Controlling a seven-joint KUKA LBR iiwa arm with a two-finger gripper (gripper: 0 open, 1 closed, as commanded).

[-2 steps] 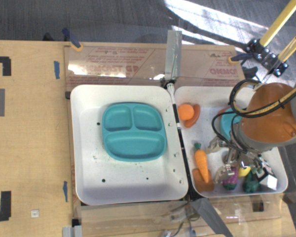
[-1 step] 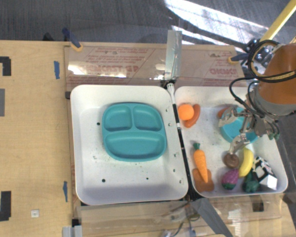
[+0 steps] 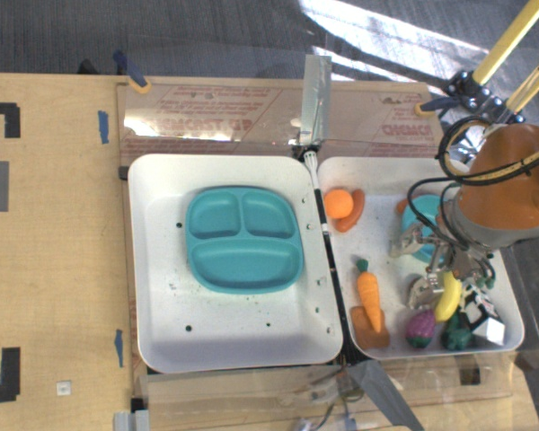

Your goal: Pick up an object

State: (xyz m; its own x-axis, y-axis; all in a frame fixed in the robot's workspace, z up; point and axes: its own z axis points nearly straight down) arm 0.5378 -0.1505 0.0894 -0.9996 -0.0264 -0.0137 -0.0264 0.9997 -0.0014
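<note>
Yellow plastic, banana-shaped, the toy banana [image 3: 447,296] lay in the near right part of the right bin [image 3: 386,182], directly beneath the gripper [image 3: 438,275]. The metal fingers [image 3: 424,287] stood at either side of its far end, but whether they were pressing on it could not be told, and their spread could not be judged against the clutter. A purple toy [image 3: 420,327] lay just left of the banana's near end, with a dark green toy [image 3: 456,335] beside it and a small black-and-white item [image 3: 481,317] to the right. A toy carrot [image 3: 369,301] lay further left, pointing toward the near wall over an orange-brown piece [image 3: 369,333]. An orange round toy [image 3: 340,205] sat in the far left corner of that bin. A teal object [image 3: 424,218] lay partly under the wrist. The arm [image 3: 508,182], with its orange band, entered from the right. The left bin [image 3: 153,268] held a teal divided plate [image 3: 244,239], centred.
</note>
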